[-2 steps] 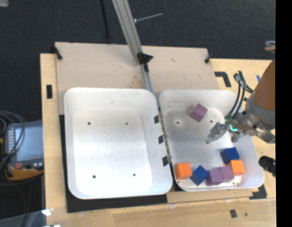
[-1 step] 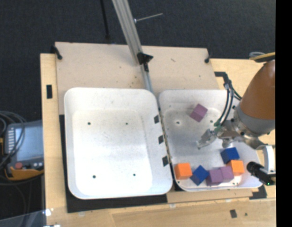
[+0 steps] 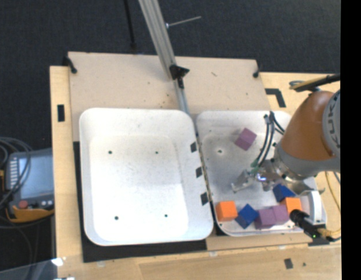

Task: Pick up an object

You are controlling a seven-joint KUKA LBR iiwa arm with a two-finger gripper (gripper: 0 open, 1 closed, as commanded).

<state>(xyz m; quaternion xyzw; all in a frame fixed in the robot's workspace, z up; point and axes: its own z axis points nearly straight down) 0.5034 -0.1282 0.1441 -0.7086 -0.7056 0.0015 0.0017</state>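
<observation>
A: Entry, overhead view. Grey arm with orange band [image 3: 312, 134] reaches in from the right over the right-hand shallow white bin [image 3: 215, 127]. Two-finger gripper [image 3: 243, 182] sits low over the bin floor, near its middle.

B: Fingers?

A: Two thin metal fingers [image 3: 239, 185] point left, a narrow gap between them, nothing between them. No block held.

B: Candidate objects?

A: All in the right bin. Small purple cube [image 3: 246, 139] lies alone toward the far side, apart from the gripper. Along the near edge: orange cube [image 3: 227, 210], dark blue cube [image 3: 247, 216] just beside it, then a larger purple block [image 3: 271, 216]. Behind those, by the wrist, a second blue cube [image 3: 283, 192] and a small orange block [image 3: 294, 203], partly covered by the arm.

B: Left side?

A: Left-hand shallow white bin [image 3: 139, 174] shows only small dark dots on its floor.

B: Any writing, labels?

A: Nothing readable. A handheld pendant with a screen [image 3: 25, 177] lies off the bench at far left; its display is too blurred to read. A slanted aluminium rail [image 3: 160, 37] rises from the far edge of the bench.
</observation>
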